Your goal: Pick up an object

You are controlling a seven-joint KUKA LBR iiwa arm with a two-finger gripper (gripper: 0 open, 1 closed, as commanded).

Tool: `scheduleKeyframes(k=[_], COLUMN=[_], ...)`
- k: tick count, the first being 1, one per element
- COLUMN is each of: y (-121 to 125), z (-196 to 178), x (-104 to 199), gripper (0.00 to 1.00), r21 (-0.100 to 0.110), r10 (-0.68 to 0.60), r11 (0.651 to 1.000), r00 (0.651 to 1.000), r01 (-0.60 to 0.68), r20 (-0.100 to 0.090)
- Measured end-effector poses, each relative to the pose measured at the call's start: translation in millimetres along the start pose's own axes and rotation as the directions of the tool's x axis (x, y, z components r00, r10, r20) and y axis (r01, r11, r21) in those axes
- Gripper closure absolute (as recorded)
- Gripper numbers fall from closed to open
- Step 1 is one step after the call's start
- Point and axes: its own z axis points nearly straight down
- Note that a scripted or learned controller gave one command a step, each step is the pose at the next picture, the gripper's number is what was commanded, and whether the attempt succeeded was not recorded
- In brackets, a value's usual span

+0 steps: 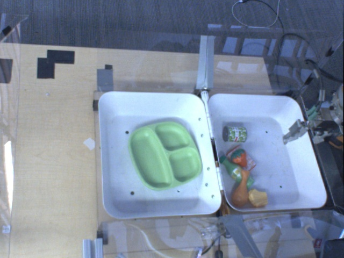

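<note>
The right bin (pixel 285 187) holds a cluster of small toy foods along its left side. A small can with a green label (pixel 235 133) lies on its side at the top of the cluster. Below it are a red and green piece (pixel 238 158), an orange-brown piece (pixel 242 191) and a yellow piece (pixel 258 198). My gripper (pixel 293 132) hangs over the right bin's right rim, well to the right of the can and apart from every object. Nothing shows in its grasp.
The left bin (pixel 115 144) holds a green divided plate (pixel 165 155). A metal post (pixel 205 63) stands behind the seam between the bins. Cables and arm parts (pixel 322 117) crowd the right edge. Bare bin floor (pixel 269 160) lies between the toys and the gripper.
</note>
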Motion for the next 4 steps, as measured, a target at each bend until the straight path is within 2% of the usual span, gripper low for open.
scheduleKeyframes(k=[1,2,3,4], y=[19.7,47.1,72.6,119.4], z=[83.4,160.4,168.5,167.6], x=[43.2,66.4,80.4,84.3], gripper=[0.00,0.00,0.00,0.00], r21=[0.000,-0.019,-0.016,-0.019], r10=[-0.192,-0.245,-0.153,-0.034], r11=[0.981,0.969,0.988,0.999], r00=[0.981,0.969,0.988,0.999], r01=[0.192,0.245,0.153,0.034], r20=[-0.001,0.008,0.004,0.002])
